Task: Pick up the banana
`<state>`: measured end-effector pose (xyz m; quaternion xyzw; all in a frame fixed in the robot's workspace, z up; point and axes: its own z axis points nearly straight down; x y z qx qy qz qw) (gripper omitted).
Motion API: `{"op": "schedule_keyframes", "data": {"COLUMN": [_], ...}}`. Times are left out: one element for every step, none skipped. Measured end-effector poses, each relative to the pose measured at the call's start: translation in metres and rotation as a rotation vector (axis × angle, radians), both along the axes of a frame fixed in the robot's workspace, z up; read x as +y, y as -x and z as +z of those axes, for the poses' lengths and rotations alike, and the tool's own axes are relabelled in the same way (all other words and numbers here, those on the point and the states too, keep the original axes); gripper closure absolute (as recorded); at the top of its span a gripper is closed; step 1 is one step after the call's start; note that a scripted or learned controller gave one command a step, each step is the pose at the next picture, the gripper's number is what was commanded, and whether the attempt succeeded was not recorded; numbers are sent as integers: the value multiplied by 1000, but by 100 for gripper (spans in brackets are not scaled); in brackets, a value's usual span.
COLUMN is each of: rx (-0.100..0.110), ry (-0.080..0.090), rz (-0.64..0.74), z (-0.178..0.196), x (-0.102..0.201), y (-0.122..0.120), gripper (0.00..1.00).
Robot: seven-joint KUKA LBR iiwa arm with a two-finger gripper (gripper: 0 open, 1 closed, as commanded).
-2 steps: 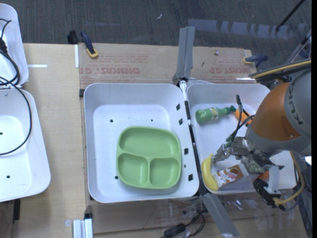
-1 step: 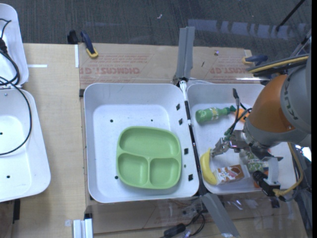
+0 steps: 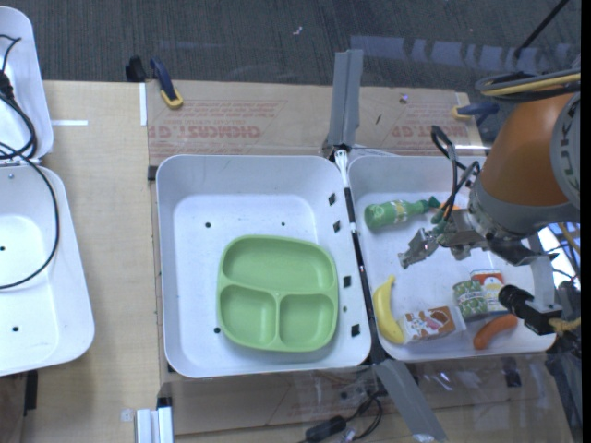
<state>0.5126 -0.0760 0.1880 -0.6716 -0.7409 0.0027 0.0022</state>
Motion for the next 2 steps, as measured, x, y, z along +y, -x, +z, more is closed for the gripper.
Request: {"op": "schedule_keyframes", "data": {"rx": [0, 2], "ry": [0, 1], "rz": [114, 28], "z": [28, 10], "x": [-14, 62], "y": [-11, 27], "gripper": [0, 0]}}
